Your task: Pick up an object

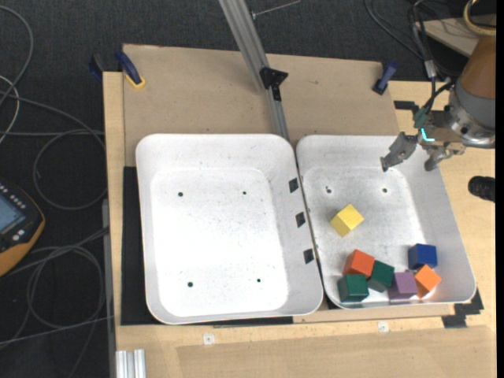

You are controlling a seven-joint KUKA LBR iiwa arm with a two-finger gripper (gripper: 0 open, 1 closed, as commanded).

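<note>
Nearest me, a cluster of blocks crowds the right bin's (pixel 449 235) near-right corner: dark green (pixel 353 288), red-orange (pixel 361 262), green (pixel 383 275), purple (pixel 404 284), orange (pixel 427 279) and blue (pixel 423 255). I see the yellow block (pixel 346 219) alone mid-bin, tilted, with bare floor all round. My end effector (pixel 412 154) hangs over the far-right rim, fingers spread apart, holding nothing. Left bin (pixel 150 211) lies beside it.

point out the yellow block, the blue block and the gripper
yellow block (pixel 346 220), camera view, on its top face
blue block (pixel 423 256), camera view, on its top face
gripper (pixel 410 155), camera view, midway between its two spread fingertips
</note>
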